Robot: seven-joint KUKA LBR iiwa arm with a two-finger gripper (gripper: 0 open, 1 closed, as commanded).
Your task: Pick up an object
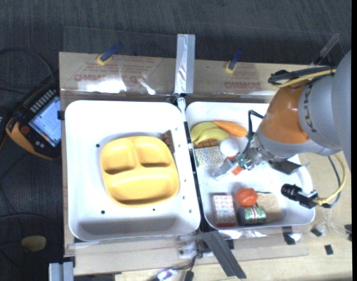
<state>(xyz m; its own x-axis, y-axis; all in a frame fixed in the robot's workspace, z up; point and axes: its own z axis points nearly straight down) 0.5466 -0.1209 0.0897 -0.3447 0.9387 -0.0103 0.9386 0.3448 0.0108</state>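
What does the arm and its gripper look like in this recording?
The arm is a bulky rounded grey body with a broad orange band above the wrist and dark lettering on the grey shell. A yellow cable runs along its top edge. The gripper is small, metallic grey.

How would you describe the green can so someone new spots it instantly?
Look in the right bin, along its near edge. The green can lies on its side there, just below the red tomato-like item and right of the small printed box. It is the only green, cylindrical item in that bin.
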